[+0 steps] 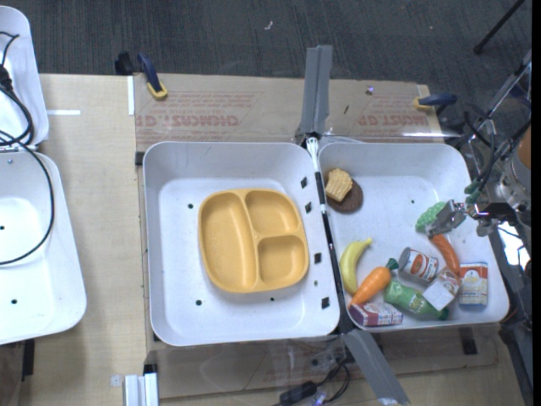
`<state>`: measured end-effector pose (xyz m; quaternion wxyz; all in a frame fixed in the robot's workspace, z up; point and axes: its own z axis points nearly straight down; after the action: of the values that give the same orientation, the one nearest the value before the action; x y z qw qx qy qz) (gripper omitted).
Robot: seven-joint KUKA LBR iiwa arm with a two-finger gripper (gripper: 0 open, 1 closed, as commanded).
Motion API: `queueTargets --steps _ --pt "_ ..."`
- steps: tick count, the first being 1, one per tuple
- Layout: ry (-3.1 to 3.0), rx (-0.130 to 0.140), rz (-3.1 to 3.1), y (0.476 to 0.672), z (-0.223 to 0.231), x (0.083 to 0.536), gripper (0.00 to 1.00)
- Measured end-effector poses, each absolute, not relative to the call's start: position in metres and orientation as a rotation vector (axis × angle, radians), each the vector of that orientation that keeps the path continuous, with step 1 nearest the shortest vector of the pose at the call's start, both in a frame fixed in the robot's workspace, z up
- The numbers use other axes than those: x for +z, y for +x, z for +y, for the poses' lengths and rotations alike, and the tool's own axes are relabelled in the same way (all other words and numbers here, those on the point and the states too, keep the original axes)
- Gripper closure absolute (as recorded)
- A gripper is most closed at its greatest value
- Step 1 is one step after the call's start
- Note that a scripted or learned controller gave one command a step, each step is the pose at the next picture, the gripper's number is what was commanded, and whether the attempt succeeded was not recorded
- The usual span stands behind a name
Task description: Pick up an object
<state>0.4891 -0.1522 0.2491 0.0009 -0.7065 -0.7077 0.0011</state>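
My gripper (457,215) reaches in from the right edge, low over the right bin (396,161). Its tip is right beside a green leafy toy (431,216), touching or nearly touching it. Just below lies an orange carrot-like piece (447,254). Along the bin's front sit a banana (353,262), a carrot (372,282), a small can (418,265), a green bottle (413,300), a pink box (375,314) and a small carton (474,282). A cracker on a brown cookie (341,189) lies at the bin's back left.
The left bin (169,227) holds a yellow divided plate (253,239). A grey divider post (317,91) stands between the bins at the back. Blue-and-yellow clamps (151,76) grip the bench's rear edge. White trays with a black cable (25,184) sit far left.
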Motion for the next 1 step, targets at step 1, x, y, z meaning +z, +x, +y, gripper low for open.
queueTargets --steps 1 --pt "-2.012 0.002 -2.414 0.4998 -0.1842 0.3030 0.00"
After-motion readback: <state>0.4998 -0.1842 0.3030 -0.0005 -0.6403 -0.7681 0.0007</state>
